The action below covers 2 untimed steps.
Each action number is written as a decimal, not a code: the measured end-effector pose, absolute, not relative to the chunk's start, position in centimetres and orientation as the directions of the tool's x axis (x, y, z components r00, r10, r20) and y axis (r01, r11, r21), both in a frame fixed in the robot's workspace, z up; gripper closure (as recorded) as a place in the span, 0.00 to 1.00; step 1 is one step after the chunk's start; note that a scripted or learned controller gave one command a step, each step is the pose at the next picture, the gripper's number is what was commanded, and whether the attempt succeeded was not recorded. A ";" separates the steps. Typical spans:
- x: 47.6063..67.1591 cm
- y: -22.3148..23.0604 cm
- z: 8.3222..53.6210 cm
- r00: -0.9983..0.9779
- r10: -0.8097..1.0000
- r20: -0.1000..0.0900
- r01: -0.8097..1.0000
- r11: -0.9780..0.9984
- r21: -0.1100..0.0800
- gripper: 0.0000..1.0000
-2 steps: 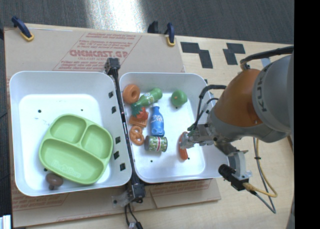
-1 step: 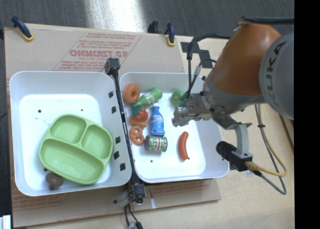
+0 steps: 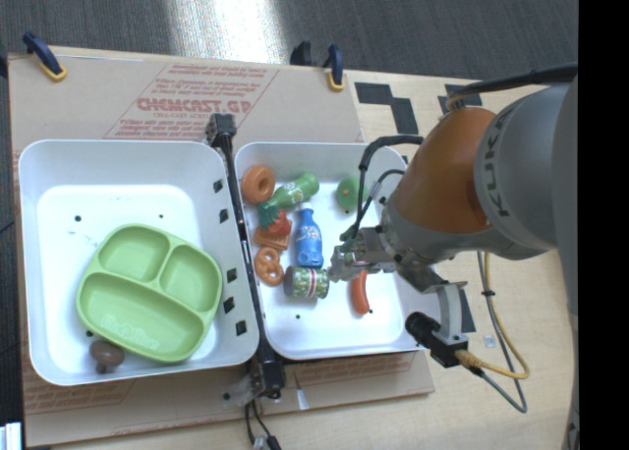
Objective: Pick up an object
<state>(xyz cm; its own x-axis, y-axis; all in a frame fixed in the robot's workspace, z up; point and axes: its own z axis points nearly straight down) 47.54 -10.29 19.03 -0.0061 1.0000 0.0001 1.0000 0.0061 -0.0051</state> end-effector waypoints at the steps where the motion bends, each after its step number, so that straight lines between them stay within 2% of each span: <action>1: 47.7 -10.3 20.1 -0.011 1.000 0.000 1.000 0.011 -0.004 1.00; 2: 47.8 -10.3 21.1 -0.016 1.000 -0.001 1.000 0.016 -0.002 1.00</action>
